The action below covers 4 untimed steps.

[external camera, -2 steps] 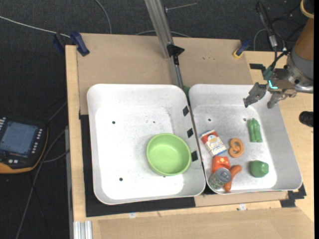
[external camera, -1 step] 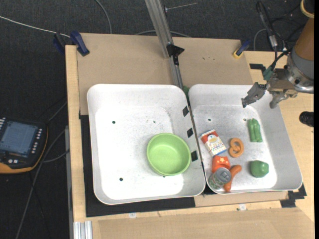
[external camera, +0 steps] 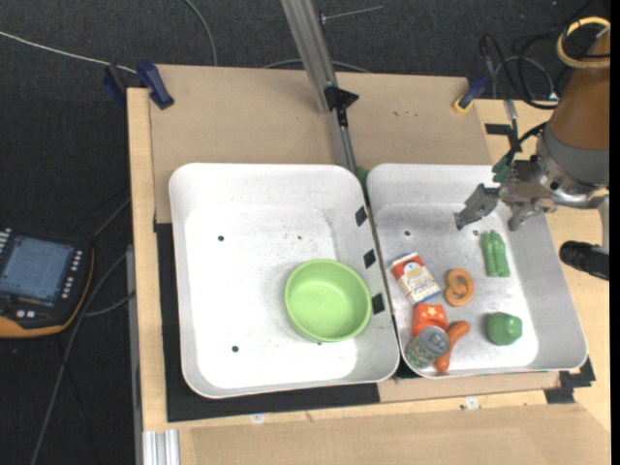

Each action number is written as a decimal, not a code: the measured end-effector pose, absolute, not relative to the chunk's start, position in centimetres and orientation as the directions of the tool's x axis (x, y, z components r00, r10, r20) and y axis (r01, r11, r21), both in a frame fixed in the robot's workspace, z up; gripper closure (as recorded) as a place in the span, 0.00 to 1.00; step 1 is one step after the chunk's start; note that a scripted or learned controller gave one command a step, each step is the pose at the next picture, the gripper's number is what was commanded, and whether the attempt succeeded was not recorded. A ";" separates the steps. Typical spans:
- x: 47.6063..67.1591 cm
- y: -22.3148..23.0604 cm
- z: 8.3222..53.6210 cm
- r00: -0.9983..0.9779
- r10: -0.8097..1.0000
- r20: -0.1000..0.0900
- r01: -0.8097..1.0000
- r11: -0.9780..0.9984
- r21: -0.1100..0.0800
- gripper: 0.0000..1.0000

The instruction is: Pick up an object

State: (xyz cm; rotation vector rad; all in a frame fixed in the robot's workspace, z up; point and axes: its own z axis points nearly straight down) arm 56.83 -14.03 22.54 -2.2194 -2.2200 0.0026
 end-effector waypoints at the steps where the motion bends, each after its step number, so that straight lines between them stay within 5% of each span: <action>1: 57.2 -13.8 18.2 0.000 1.000 0.001 1.000 0.000 -0.003 0.00; 2: 57.5 -14.3 12.2 0.000 1.000 0.001 1.000 0.000 -0.005 0.00; 3: 57.7 -14.3 13.5 0.000 1.000 0.000 1.000 0.000 0.002 1.00; 4: 57.9 -14.5 19.8 0.000 1.000 -0.001 1.000 0.000 0.005 1.00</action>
